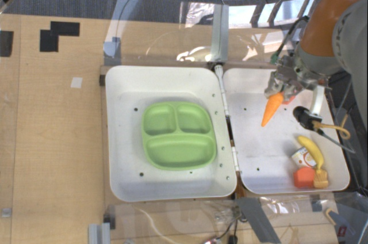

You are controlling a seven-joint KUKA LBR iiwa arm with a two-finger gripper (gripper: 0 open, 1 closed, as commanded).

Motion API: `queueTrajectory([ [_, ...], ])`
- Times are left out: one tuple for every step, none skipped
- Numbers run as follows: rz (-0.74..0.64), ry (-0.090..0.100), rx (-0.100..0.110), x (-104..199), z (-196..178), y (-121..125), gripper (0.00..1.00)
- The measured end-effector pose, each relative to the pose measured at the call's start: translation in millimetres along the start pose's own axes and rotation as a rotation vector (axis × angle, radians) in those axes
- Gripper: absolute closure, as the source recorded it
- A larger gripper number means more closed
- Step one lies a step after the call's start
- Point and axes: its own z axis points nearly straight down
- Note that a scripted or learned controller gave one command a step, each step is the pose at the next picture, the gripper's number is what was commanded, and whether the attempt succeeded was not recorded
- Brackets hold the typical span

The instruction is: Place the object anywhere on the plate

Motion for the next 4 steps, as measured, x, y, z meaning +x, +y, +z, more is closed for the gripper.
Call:
queueTrajectory([
  [0.071, 0.002, 0.001, 49, -6, -83, 1.0],
  [-0.012, 0.002, 0.0, 101, -5, -39, 1.0],
  [-0.012, 0.002, 0.0, 101, -5, -39, 0.0],
  [0.057, 0.001, 0.002, 206, 11, -126, 0.0],
])
